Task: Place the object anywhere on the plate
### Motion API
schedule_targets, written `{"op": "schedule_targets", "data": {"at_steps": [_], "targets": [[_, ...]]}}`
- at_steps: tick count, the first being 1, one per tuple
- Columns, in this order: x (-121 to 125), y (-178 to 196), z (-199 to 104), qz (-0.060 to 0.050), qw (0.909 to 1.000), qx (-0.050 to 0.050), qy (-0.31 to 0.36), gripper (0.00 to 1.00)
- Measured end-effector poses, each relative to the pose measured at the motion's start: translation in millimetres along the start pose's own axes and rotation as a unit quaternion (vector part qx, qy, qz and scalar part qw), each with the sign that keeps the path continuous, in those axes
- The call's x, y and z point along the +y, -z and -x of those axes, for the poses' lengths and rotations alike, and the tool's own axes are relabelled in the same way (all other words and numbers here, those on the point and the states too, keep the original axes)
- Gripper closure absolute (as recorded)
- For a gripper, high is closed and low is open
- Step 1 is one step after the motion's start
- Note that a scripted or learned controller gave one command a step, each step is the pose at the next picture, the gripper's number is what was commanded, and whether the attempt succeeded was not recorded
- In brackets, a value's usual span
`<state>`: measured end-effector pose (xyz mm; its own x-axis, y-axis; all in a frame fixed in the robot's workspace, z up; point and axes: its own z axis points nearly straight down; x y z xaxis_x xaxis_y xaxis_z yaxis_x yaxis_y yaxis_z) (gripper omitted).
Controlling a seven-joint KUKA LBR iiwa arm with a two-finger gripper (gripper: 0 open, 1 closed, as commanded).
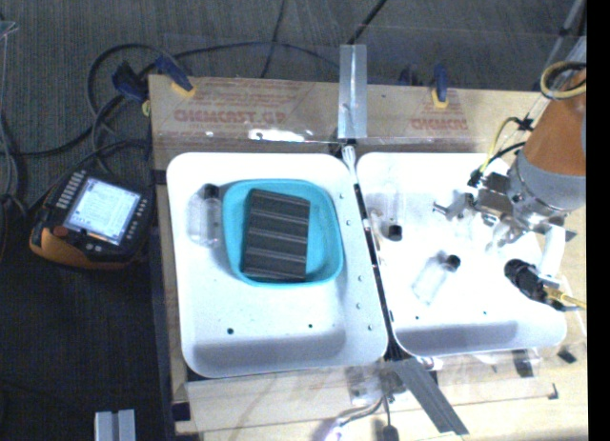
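Vial (434,275), clear with a black cap, lies flat in the right bin (477,325), cap end pointing up-right, roughly mid-floor. A second one (385,217) sits near that bin's left wall, and a third (203,210) lies in the left bin (267,334) just beside the plate's left edge. Plate (329,239) is teal, in the left bin, with a dark ribbed block (276,234) covering most of it. Step looks like pre-grasp: nothing picked yet, nothing of the vials on the plate. Gripper (503,225) is over the right bin's upper right, up and right of the mid-floor vial, apart from it. Can't tell whether it's open or closed; the wrist hardware is too cluttered. I see nothing held. Next move, as I read it: shift down-left over the vial, align across its long axis, descend, clamp, then carry across the divider to the plate's bare rim area.
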<state>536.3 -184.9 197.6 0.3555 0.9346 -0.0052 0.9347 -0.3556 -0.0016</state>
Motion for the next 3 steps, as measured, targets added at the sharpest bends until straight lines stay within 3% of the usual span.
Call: {"op": "schedule_targets", "data": {"at_steps": [1,2,3], "targets": [[-33,65,38,0.0,0.998,0.001,0.063,0.0],[-33,65,38,0.0,0.998,0.001,0.063,0.0],[-26,98,45,0.0,1.0,0.001,0.008,0.0]]}}
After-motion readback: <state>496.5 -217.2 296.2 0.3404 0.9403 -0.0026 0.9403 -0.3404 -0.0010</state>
